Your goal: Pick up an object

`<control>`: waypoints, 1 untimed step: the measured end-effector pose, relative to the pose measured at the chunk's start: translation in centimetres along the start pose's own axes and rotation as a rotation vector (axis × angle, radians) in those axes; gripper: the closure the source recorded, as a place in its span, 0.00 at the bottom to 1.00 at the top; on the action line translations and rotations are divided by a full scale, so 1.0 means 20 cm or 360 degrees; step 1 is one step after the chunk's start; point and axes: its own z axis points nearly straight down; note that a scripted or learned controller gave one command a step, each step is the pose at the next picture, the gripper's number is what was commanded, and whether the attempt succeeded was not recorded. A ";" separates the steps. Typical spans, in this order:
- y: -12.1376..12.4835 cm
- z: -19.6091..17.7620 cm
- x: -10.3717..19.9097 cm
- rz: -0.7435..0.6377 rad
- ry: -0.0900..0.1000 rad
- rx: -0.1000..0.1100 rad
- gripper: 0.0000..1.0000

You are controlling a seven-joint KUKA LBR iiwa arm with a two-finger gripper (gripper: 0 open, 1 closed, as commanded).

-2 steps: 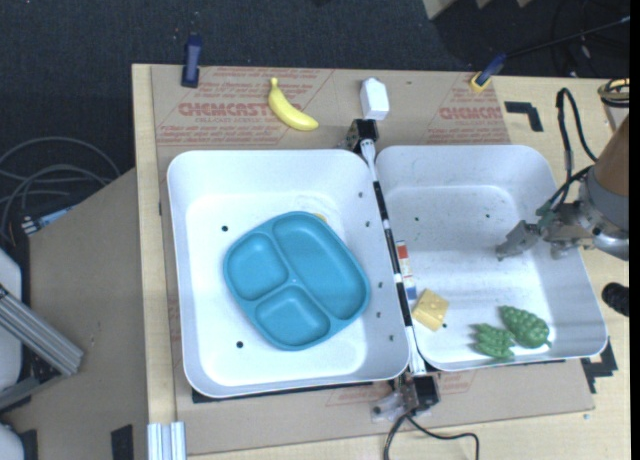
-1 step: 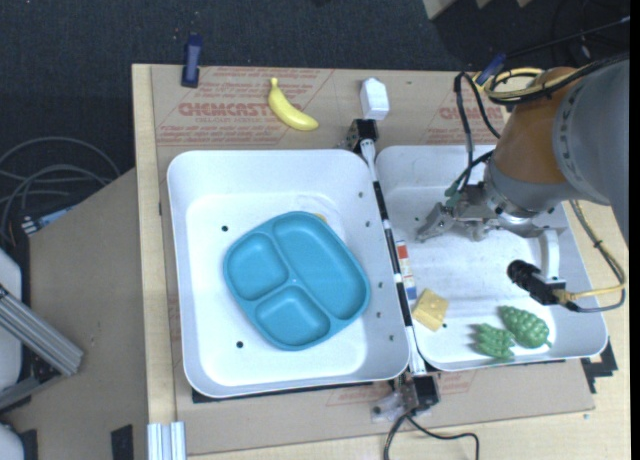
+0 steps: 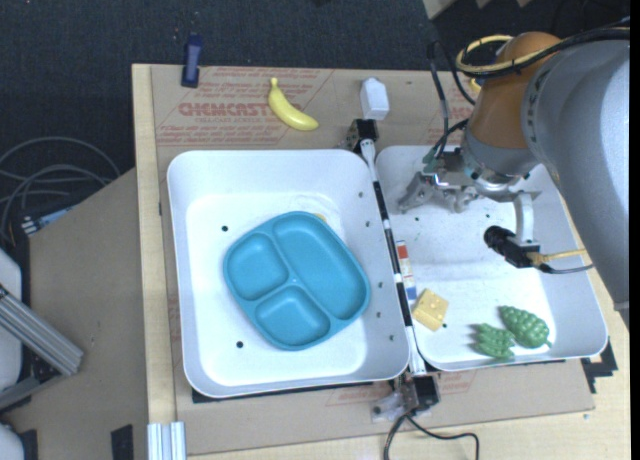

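- Jaws [image 3: 437, 186] are seen low in the right bin [image 3: 560, 343]; their state cannot be told.
- Yellow block [image 3: 431, 309] and green objects [image 3: 510, 332] are placed near its front.
- Blue divided plate [image 3: 293, 278] is held in the left bin [image 3: 195, 248].
- A toy banana [image 3: 289, 108] is laid on the surface [image 3: 165, 98].

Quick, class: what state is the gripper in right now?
Gripper: over the right bin's far end; open or shut cannot be told.
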 end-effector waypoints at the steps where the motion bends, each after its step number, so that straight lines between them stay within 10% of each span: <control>1: -0.80 0.00 -0.10 0.0006 0.0001 0.0009 0.00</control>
